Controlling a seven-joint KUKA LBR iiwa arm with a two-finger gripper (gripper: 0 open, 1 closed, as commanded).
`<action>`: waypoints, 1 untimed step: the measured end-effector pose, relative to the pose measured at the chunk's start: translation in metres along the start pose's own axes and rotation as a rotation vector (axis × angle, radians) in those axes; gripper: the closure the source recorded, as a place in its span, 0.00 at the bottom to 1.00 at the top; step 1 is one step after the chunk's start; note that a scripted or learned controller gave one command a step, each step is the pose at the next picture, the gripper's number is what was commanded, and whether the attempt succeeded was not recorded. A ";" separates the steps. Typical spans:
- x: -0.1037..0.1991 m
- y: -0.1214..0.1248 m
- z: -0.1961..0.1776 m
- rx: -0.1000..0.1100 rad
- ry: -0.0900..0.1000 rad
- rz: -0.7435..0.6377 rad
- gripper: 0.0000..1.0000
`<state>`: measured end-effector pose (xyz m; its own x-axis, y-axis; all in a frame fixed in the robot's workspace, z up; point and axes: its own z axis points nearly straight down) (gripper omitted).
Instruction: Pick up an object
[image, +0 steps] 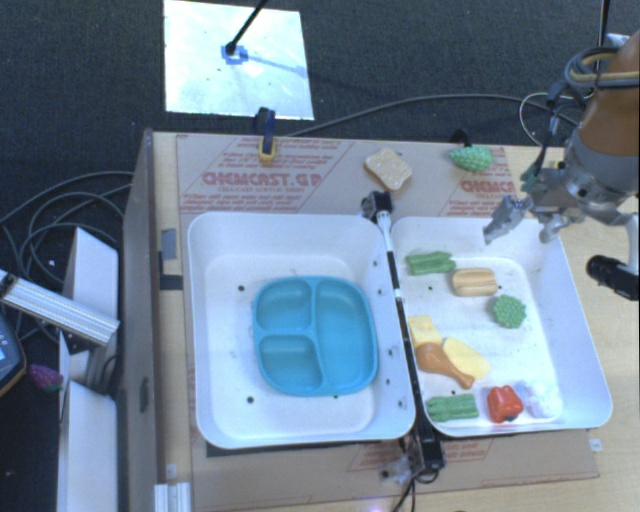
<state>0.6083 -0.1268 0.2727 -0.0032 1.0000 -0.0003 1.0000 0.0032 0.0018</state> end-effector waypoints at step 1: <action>-0.050 -0.023 0.093 0.002 -0.001 0.002 0.00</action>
<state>0.5858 -0.1771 0.1794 -0.0008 1.0000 -0.0010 1.0000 0.0008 0.0000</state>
